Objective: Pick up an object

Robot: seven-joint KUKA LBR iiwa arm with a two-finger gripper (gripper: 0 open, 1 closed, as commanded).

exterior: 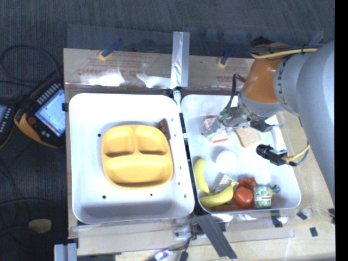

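Approach step: the pincer (232,116) is hovering at the rear of the right bin (291,186), just above a small red-and-white packet (213,127); its grip state cannot be told; the next move is judged to call for a descent onto the packet

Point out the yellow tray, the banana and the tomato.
yellow tray (137,155): camera view, centre divider.
banana (202,179): camera view, upper curved part.
tomato (244,196): camera view, red top.
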